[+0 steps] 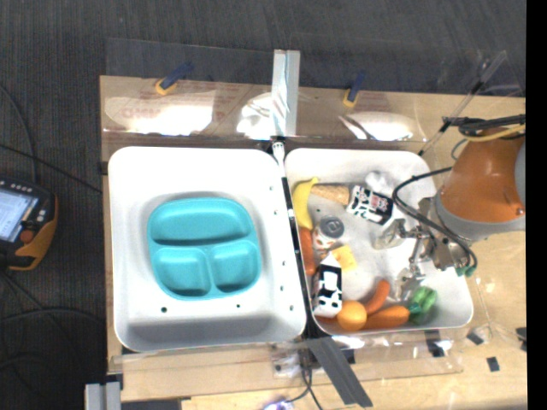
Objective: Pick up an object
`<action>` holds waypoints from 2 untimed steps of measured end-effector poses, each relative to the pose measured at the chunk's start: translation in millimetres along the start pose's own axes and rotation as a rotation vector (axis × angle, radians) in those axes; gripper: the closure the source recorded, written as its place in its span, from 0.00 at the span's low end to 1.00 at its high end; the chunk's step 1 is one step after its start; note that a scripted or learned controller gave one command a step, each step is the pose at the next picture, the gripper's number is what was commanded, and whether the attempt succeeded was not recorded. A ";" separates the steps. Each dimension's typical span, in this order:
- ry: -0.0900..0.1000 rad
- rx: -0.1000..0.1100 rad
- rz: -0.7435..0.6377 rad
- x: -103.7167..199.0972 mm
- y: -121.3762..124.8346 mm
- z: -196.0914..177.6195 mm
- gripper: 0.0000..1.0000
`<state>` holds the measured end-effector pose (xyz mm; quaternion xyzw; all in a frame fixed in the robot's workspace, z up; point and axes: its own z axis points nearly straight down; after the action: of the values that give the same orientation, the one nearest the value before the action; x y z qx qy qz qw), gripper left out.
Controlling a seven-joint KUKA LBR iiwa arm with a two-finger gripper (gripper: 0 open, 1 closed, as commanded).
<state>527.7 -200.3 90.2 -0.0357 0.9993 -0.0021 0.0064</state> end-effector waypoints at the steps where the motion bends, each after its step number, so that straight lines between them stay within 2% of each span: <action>1: -0.007 0.002 0.036 14.7 45.0 -1.6 0.00; 2: -0.009 0.003 -0.024 27.1 94.6 -1.9 0.00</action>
<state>493.9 -107.9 91.3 -0.0477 0.9988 -0.0037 0.0107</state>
